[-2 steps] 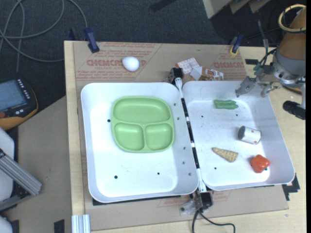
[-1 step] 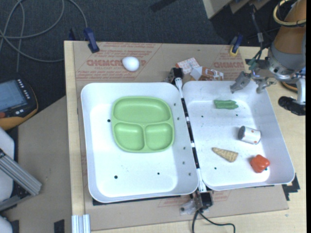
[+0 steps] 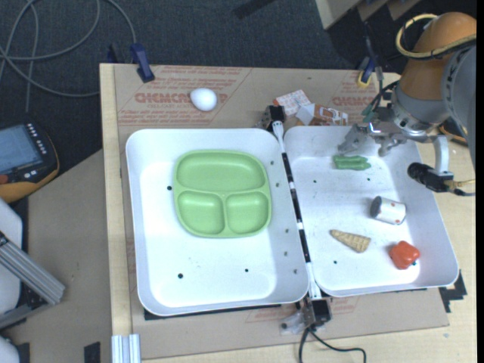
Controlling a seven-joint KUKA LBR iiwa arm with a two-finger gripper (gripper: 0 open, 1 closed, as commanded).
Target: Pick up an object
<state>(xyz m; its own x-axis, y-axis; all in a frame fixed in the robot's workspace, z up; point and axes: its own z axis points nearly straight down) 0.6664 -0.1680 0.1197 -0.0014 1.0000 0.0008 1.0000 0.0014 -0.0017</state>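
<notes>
Grey arm (image 3: pixel 431 74) reaches from right, jaws spread, pointing down

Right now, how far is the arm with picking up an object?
Nothing looks picked up yet. The gripper is at the far end of the right bin, just above the green object, which lies on the bin floor. The grey and white cylinder, the cone and the red object also lie there untouched. Closing on an object and lifting it is all left to do.

bench (image 3: pixel 113 203) (cardboard-topped) bears two bins (image 3: pixel 151 271), white ball (image 3: pixel 203 98).
</notes>
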